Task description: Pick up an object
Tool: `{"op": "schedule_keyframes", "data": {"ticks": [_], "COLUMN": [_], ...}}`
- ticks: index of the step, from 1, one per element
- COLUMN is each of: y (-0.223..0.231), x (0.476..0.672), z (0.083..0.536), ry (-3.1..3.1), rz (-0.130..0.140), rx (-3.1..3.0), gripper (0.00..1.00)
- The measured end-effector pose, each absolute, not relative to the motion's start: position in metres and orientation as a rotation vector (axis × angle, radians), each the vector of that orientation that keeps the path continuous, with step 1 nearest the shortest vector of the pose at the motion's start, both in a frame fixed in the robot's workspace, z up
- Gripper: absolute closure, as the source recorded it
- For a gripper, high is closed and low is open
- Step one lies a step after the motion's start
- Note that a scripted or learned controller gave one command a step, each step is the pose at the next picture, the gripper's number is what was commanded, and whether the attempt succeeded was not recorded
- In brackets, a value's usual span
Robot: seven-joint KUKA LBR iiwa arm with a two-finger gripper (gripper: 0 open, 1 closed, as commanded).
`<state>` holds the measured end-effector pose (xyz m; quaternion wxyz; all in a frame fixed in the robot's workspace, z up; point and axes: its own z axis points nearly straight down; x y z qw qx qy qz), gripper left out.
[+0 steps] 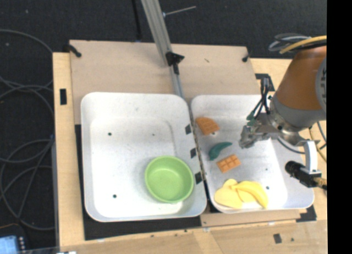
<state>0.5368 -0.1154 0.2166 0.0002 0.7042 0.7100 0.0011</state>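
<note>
Hovering tool (248, 137), right bin (286, 192).

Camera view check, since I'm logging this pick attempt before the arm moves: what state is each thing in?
green bowl: upright, in the left bin, near its front right corner.
orange piece: lying in the right bin.
teal piece: lying loose.
waffle-like orange block: lying flat.
yellow bananas: lying at the front of the bin.
gripper: over the right bin, nothing seen held.

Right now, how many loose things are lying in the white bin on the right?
4: an orange lump near its left wall, a dark green curved piece below it, an orange waffle block, and yellow bananas nearest the front. The arm may hide more.
</note>
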Motion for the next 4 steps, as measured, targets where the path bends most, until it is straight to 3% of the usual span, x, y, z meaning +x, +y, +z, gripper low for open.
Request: {"op": "schedule_keyframes", "data": {"ticks": [3, 4], "y": [0.039, 0.083], "x": [0.594, 0.629], "z": [0.245, 0.244], "ry": [2.231, 2.229], "rz": [0.004, 0.004], "rx": [2.212, 2.213], "gripper": [1.00, 1.00]}}
